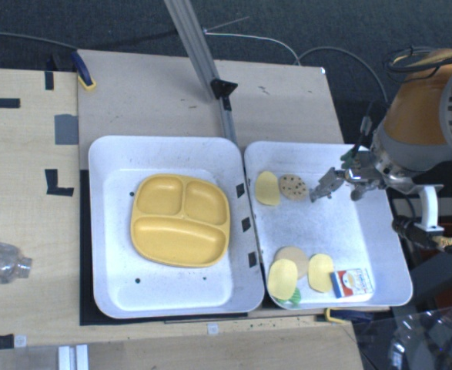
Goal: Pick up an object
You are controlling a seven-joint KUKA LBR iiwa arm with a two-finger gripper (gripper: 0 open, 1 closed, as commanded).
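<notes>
- Hovering over the right bin [380,230], near its upper right side, the gripper [339,187] is spreading its fingers apart and gripping nothing.
- Lying just left of it are a brown speckled cookie [291,185] and a small yellow piece [267,188].
- Sitting in the left bin [110,206] is a yellow divided tray [181,220].

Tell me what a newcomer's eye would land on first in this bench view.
The big yellow divided plate lying in the left bin draws the eye first. Next comes the gripper hanging over the right bin, close to a brown spotted cookie, with nothing between its fingers.
</notes>
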